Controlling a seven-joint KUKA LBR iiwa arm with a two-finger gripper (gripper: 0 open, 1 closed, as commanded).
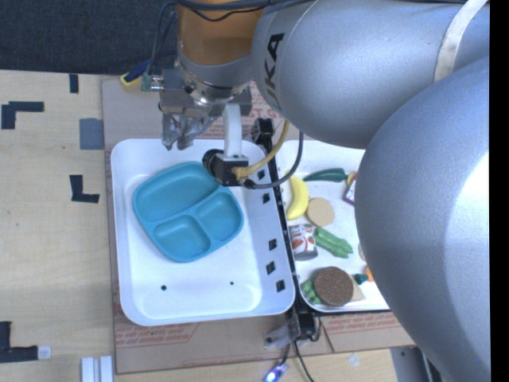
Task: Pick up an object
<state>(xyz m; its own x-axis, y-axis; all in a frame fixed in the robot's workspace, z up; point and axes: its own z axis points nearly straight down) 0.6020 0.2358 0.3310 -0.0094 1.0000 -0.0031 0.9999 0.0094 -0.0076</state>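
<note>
The grey arm (382, 94) filled the upper right of the view, its orange band (219, 14) sitting directly above the wrist. The desk (48, 237) carried two shallow white bins side by side. The left bin (199, 297) held a blue divided plate (188, 211), tilted relative to the bin walls and lying in the bin's upper half. The right bin (338, 157) was partly hidden by the arm; in its visible part lay a yellow banana (298, 197), a tan round disc (320, 212) just beside it, a small can (303, 241), a green pod-shaped item (332, 241), a brown round patty (332, 286) and a green pepper-like item (324, 175).

The end effector (179, 140) hung over the upper left corner of the left bin, above the rim and just beyond the plate's far edge. Whether it was open or closed could not be told from this angle; nothing was seen held in it. Black tape marks (83, 189) lay on the desk to the left.
</note>
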